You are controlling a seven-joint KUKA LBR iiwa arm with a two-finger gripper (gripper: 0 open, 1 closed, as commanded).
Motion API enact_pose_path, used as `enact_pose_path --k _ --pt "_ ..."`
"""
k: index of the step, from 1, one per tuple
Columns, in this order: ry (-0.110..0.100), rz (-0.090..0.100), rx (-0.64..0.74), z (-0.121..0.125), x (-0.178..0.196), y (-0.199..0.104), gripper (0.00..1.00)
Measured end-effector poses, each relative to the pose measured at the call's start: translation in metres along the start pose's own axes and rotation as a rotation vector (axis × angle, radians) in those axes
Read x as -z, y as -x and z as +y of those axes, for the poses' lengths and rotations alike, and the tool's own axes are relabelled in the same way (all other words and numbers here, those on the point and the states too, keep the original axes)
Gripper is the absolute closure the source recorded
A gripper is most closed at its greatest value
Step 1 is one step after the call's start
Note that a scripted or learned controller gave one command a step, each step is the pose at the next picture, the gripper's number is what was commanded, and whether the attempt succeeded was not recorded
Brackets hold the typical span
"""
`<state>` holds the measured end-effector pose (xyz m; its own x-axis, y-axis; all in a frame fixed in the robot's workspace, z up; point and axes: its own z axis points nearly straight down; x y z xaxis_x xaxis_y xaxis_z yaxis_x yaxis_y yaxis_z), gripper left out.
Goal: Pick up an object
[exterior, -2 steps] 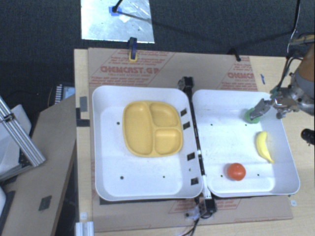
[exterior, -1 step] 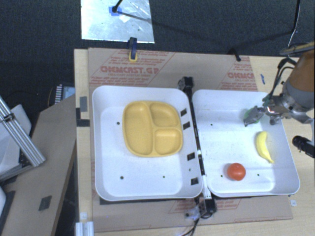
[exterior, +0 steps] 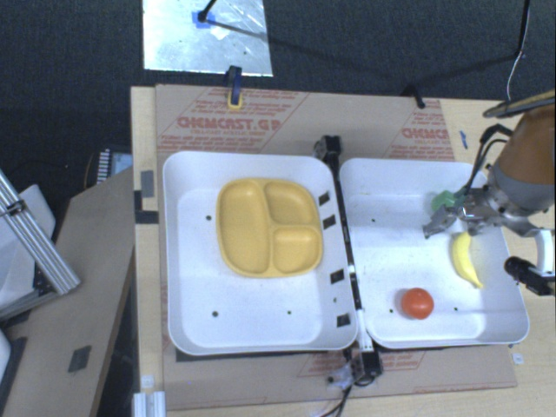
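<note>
In the right bin point(exterior: 391, 333), a yellow banana point(exterior: 466, 261) lies near the right wall, and a red-orange tomato-like ball point(exterior: 417, 302) sits near the front. A small green object point(exterior: 445, 201) rests toward the back right. My gripper point(exterior: 458, 217) comes in from the right and hangs low over the bin, between the green object and the top end of the banana. I see nothing held between its fingers.
The left bin point(exterior: 187, 320) holds a yellow divided plate point(exterior: 268, 227). A black divider with clips point(exterior: 340, 241) runs between the bins. The orange-banded arm point(exterior: 530, 168) covers the right bin's far right corner. A metal sheet point(exterior: 207, 24) lies beyond the bench.
</note>
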<state>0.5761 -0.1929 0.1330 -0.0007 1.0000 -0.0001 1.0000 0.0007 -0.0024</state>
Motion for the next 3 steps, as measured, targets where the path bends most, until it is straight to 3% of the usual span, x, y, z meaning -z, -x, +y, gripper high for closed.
enact_pose_path --k 1,2,3 --pt "0.003 0.005 0.002 0.001 -0.050 -0.003 0.00" --pt "0.007 0.001 0.001 0.002 -0.037 -0.001 1.00" --pt "0.011 -0.003 0.003 0.008 0.024 0.007 1.00"
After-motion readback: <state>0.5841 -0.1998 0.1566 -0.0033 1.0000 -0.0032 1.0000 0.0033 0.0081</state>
